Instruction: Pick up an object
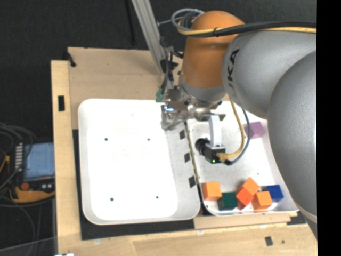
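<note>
My tool (171,113) hangs over the divide between bins; jaw state indeterminable. Coloured blocks (242,193) occupy the right bin (266,143).

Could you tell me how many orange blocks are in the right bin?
3: one orange block left of the green block, one to its right, one beside the blue block. The arm may hide others.

You see a bulky grey arm (277,73) with black KUKA lettering, a rounded orange band (205,52), and black and yellow cables looping past the wrist.
</note>
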### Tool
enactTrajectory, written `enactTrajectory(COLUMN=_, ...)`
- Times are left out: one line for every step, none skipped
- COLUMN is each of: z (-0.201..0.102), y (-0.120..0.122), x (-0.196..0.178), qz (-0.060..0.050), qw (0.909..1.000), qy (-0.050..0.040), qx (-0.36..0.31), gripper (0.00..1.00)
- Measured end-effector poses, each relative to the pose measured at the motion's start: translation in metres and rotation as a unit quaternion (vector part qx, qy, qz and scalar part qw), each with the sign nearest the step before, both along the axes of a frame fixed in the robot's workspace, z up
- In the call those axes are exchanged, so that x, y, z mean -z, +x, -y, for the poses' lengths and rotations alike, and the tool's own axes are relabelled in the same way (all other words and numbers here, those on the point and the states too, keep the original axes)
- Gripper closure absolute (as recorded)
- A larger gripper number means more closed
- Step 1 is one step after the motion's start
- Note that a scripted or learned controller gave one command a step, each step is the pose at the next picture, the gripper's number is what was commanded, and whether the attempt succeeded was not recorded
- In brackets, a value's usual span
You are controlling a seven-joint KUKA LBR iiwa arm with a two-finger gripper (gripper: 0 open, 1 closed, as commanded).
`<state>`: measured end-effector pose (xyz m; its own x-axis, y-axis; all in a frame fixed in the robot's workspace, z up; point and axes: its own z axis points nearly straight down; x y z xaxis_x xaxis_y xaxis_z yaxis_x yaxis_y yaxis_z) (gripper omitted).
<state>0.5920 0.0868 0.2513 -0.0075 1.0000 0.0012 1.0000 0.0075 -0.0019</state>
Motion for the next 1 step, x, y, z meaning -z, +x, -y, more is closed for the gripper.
enactTrajectory(z=-0.0121, y=-0.0085, x=0.0257, qz=0.000, qw=1.0000, qy=-0.0017, qx=0.002, gripper=1.00)
